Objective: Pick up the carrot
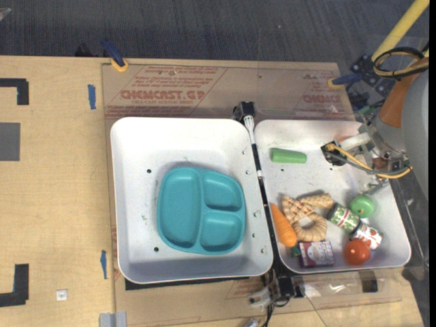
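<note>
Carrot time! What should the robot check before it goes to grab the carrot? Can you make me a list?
1. Carrot easy to see, lying in the right bin near its left wall: ok.
2. Nothing lying on top of the carrot: ok.
3. Free room beside the carrot: not ok. The pastries crowd its right side.
4. Gripper lined up over the carrot: not ok. It is at the bin's right side, far from the carrot.
5. Blue plate out of the way, in the left bin: ok.
</note>
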{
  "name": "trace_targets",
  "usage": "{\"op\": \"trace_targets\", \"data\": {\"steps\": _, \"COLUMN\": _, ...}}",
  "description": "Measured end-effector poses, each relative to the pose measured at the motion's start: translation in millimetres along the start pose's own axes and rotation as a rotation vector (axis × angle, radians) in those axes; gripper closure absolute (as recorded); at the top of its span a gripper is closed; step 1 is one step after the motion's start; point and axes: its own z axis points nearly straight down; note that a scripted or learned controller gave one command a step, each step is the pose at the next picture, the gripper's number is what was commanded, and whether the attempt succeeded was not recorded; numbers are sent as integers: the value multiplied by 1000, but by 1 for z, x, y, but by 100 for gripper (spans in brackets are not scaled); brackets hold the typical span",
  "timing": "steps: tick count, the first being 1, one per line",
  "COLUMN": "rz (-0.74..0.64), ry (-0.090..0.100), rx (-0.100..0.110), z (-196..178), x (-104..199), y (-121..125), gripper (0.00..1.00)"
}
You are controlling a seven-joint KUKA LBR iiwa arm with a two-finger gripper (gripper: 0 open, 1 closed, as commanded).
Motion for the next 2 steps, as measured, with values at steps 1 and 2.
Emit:
{"op": "trace_targets", "data": {"steps": 1, "rz": -57, "ry": -4, "rx": -2, "z": 0, "x": -22, "y": -74, "gripper": 0}}
{"op": "trace_targets", "data": {"steps": 2, "rz": -145, "ry": 1, "rx": -8, "z": -1, "x": -47, "y": -122, "gripper": 0}}
